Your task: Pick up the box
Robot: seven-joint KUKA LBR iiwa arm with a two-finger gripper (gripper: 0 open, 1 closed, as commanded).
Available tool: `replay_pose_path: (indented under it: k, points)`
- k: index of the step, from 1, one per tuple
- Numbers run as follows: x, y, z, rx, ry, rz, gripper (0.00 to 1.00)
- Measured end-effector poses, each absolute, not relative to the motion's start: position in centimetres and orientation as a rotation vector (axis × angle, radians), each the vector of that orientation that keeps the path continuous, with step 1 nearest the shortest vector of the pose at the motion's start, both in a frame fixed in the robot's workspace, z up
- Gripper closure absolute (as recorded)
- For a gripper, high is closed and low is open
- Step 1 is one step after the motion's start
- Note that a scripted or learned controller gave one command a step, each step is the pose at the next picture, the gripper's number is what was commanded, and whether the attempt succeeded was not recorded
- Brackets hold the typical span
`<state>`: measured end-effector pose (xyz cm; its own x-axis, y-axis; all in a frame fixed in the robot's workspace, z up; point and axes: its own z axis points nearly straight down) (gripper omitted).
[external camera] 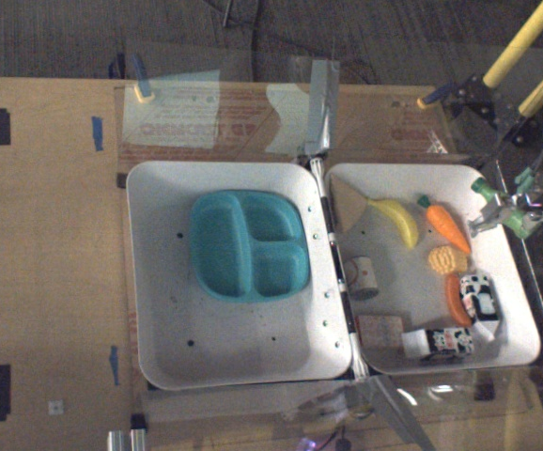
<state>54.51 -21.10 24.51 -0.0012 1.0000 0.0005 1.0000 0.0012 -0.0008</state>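
Box [380, 328]: I see it flat near the right bin's [525, 294] front edge.
Gripper [511, 209]: I can't tell its grip.

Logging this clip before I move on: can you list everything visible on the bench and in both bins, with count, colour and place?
Bins: 2, white, side by side on the bench.
Divided plate: 1, teal, left bin.
Banana: 1, yellow, right bin, upper middle.
Carrot: 1, orange with green top, right of the banana.
Small round item: 1, yellow-orange, below the carrot.
Cow-patterned cartons: 2, black and white, lower right corner.
Box: 1, tan, right bin's lower edge.
Small cylinder: 1, tan, right bin's left side.
End effector: 1, green-tipped, over the right bin's right rim.
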Motion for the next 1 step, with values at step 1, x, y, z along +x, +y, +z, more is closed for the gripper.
replay_pose_path:
  k: [1]
  points:
    - [48.9,-21.95,13.09,-2.22,-2.23,-0.011,0.0]
